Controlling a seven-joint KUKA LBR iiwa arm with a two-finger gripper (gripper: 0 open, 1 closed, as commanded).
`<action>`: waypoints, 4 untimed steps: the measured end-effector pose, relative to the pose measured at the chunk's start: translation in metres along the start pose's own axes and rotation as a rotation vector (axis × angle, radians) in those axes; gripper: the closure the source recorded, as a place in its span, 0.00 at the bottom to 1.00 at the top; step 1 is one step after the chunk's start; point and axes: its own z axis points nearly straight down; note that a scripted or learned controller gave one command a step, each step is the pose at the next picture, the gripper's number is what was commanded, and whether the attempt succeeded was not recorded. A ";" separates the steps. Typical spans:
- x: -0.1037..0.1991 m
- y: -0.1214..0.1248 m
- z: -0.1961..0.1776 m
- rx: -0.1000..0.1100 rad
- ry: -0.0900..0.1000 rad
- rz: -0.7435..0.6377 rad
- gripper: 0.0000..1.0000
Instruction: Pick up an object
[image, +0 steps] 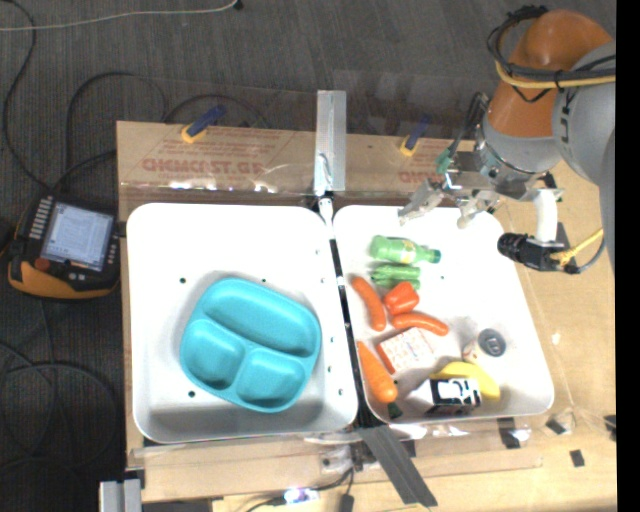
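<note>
My gripper (446, 204) hangs open over the far edge of the right bin (520, 300), its two fingers spread with nothing between them. Below it in that bin lie a green bottle (402, 250), a smaller green piece (396, 273), a red pepper (401, 297), an orange carrot (368, 301), another orange-red carrot (421, 322), a white and orange box (406, 349), a third carrot (376, 372), a yellow banana (472, 376), a black and white item (455, 393) and a small grey disc (490, 343).
The left bin (160, 240) holds a teal divided plate (251, 342). A metal post (330, 140) stands behind the seam between the bins. A handheld pendant (72, 245) lies on the floor at left. A black attachment (530, 248) juts from the wrist over the right bin's rim.
</note>
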 end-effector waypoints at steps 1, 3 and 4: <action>0.009 -0.010 0.151 -0.007 -0.002 -0.203 0.00; 0.064 -0.025 0.050 0.000 0.000 -0.198 1.00; 0.064 -0.025 0.049 0.000 0.000 -0.198 0.00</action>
